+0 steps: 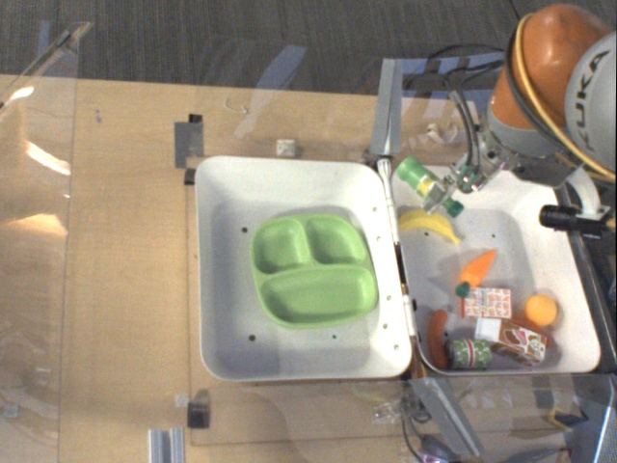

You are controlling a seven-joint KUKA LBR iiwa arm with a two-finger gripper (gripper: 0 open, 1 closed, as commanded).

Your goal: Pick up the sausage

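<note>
- Jaws [453,189] are hovering over the far left corner of the right bin [569,258], between a green bottle [415,175] and a banana [429,224]; whether they are released or clenched I cannot tell, and nothing is visibly sitting between them.
- Arm [554,75] is reaching in from the right, probably because that is where the program is sending it.
- Sausage [439,334] is lying at the near left corner of the same bin, along the wall, just beside a green can [469,353], well apart from the jaws.
- Carrot [477,268], milk carton [487,303], juice box [523,343] and orange [542,311] are crowding the near end.
- Left bin [222,258] on the tabletop [106,258] is holding a green divided plate [313,270].
</note>
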